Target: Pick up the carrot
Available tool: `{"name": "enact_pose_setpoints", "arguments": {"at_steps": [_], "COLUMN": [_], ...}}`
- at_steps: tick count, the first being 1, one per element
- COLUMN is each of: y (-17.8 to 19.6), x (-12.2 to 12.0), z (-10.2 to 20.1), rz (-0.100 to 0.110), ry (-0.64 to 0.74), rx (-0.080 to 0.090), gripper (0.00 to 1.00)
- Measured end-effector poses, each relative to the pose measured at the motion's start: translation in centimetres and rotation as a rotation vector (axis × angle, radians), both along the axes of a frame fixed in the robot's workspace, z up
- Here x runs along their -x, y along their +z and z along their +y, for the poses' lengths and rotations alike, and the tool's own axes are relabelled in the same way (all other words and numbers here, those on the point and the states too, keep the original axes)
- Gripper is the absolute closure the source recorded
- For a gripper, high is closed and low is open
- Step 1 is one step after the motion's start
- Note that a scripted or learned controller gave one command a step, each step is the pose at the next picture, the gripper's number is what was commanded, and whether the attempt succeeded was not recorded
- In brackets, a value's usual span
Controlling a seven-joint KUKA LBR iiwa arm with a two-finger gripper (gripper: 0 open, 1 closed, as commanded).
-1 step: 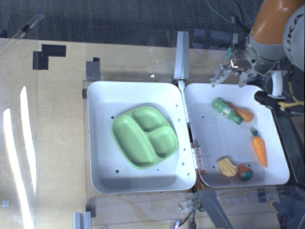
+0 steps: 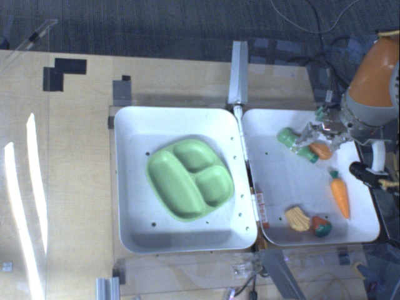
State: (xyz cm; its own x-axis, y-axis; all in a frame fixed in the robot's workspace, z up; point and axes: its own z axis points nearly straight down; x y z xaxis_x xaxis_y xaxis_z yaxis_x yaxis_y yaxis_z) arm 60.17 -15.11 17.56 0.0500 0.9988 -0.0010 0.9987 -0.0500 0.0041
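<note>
Sitting in the right-hand shallow white plastic bin (image 2: 275, 167), near its right wall: the small orange carrot with the green top (image 2: 339, 194), long axis running roughly up-down in the camera view, green end up, tip angled slightly down-right. Hovering at the bin's upper right corner: the metal two-finger gripper (image 2: 320, 134) on the grey arm with the orange band (image 2: 373, 74), parked over a green cylinder-ish toy (image 2: 296, 144) and a small orange lump (image 2: 320, 150). Can't tell if closed or spread, too cluttered. Carrot below the gripper and a touch right, near but apart. Probably needs a short drop toward the front edge, fingers straddling the short axis. Left bin just holding a pale green divided tray (image 2: 189, 179).
</note>
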Motion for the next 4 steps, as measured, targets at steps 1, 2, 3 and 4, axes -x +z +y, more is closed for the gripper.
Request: {"name": "enact_pose_setpoints", "arguments": {"at_steps": [1,2,3,4], "y": [-1.6,-8.1,-8.6,-8.6], "x": [0.5,5.3,8.5,10.8], "z": [-4.9,-5.4,-4.9,-4.6], "rz": [-0.002,-0.004,-0.012,-0.012], "ry": [0.083,0.042,-0.139,-0.162], "rx": [0.001,0.000,-0.006,0.000], "gripper": [0.00,0.00,0.00,0.00]}}
